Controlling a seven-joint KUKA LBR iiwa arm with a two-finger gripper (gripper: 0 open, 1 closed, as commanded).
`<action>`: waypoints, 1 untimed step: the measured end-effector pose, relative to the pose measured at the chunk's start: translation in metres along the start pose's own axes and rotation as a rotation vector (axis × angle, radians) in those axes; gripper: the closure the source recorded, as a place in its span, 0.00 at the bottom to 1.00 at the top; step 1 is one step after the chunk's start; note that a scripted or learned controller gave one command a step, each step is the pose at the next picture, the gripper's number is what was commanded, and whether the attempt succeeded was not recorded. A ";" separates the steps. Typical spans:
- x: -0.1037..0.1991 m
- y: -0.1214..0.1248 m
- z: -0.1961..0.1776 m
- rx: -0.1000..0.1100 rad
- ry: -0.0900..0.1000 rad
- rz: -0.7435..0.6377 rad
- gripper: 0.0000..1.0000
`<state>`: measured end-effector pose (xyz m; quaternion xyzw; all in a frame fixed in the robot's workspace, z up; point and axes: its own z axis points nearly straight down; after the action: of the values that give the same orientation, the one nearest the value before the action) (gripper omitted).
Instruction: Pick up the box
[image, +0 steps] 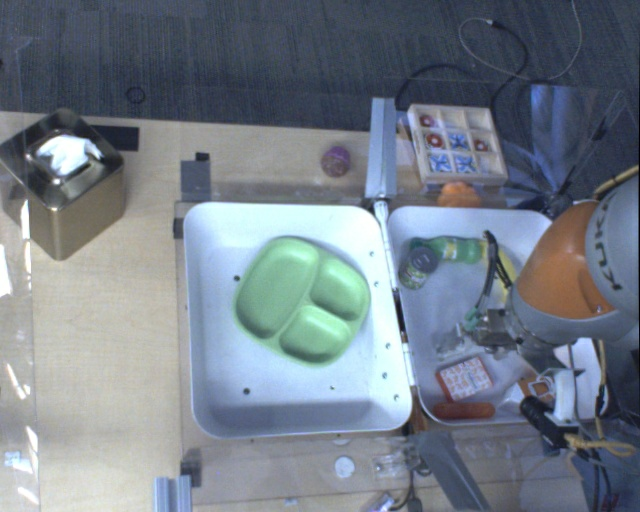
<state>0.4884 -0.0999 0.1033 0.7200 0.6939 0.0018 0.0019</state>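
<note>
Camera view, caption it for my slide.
Arm's claw hovers in the right bin above a small box; a green tray fills the left bin.

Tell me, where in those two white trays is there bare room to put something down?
The left bin has bare floor all around the green divided plate, widest along its near edge. In the right bin, a patch lies between the green bottle and the small patterned box. Its right side is crowded by the arm and tool.

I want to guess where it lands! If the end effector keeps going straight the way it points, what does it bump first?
Probably the small red-patterned box in the right bin. The end effector points down toward it, though depth is hard to judge from above.
</note>
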 end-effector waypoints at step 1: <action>0.015 0.001 0.013 -0.009 -0.003 -0.004 0.00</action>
<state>0.4905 -0.0848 0.0905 0.7185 0.6955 0.0038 0.0064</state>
